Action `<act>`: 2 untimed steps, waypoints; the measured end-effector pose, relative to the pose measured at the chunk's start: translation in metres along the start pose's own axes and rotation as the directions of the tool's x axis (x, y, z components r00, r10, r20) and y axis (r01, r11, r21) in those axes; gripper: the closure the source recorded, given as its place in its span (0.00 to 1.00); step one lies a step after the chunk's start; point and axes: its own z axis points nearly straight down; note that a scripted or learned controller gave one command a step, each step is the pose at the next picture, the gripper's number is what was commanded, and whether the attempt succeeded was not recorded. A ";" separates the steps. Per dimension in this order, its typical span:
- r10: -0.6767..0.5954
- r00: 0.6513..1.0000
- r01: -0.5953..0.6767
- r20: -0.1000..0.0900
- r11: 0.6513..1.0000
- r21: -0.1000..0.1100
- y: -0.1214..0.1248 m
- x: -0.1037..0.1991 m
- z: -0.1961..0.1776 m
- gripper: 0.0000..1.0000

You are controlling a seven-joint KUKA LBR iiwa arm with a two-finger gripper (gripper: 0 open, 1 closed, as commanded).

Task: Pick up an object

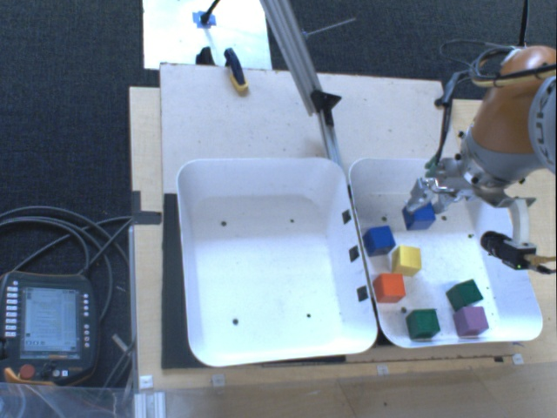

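Camera view: arm comes in from 3 o'clock, gripper (424, 200) over the right bin (509, 320), w/ a blue cube (419, 217) at its fingertips. Cube looks pinched between the fingers and maybe slightly off the bin floor, but from this slant I can't be sure it's lifted vs. just resting there. So: fingers closed narrow on that blue cube, as far as I can judge.

Risk from here, imo: grip seems to be on the cube's upper part only, and the cube sits a bit skewed. If the hold is shallow, it could twist out or drop on the way up.

If it drops, it'd land among the others. Second blue cube (379, 239) sits just at 7 o'clock from the held one, yellow cube (406, 259) below at 6 o'clock, orange cube (389, 286) further down near the bin's left wall. Two green cubes (423, 323) (464, 294) and a purple cube (471, 320) are towards 5 o'clock, well apart from the gripper.

Nothing directly blocks a straight lift. Left bin (196, 233) lies at 9 o'clock. A slanted metal pole (291, 46) crosses at 11 o'clock, away from the arm's wrist.
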 end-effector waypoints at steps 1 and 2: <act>0.001 1.000 -0.001 -0.001 1.000 0.004 0.001 0.000 -0.022 1.00; -0.007 1.000 0.007 -0.004 1.000 0.005 0.017 0.056 -0.022 1.00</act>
